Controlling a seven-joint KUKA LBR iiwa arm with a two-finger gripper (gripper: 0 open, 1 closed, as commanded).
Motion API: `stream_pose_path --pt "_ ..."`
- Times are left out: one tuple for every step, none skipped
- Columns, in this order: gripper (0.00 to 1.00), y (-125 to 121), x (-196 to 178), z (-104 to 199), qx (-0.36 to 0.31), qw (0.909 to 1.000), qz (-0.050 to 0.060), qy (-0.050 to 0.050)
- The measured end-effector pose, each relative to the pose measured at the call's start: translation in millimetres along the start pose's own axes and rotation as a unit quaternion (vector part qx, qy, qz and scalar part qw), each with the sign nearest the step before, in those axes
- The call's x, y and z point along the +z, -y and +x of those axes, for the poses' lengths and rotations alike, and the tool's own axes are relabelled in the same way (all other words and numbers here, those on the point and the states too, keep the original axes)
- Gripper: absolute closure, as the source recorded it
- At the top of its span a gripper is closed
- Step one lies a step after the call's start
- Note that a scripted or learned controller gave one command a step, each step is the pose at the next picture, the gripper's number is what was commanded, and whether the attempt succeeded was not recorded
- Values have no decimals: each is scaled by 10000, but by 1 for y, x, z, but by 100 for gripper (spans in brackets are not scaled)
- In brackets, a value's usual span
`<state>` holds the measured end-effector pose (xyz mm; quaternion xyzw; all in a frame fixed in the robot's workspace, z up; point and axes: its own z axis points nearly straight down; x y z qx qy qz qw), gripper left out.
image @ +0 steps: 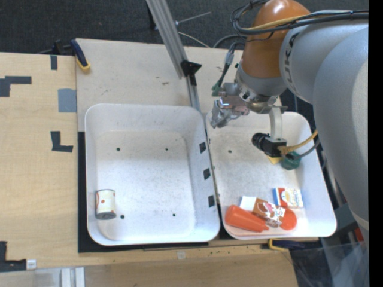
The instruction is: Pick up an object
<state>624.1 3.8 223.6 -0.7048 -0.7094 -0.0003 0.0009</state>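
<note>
Camera view, tool (220, 117) blurred, arm (335, 70) cropped

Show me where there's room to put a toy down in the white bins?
The left white bin has lots of bare floor; just a small white can sits in its near-left corner. The right white bin is bare in the middle, but crowded along its near edge by the orange carrot and small packets.

A large grey robot arm (335, 82) fills the right side of the frame. Toward the upper centre it carries a glossy orange band (266, 34) with black cables (263, 18) looped over it. Below the band sits a small metallic gripper (222, 113).
</note>
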Motion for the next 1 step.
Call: stream_pose_path --pt "100 -21 -5 46 1 10000 -6 -1"
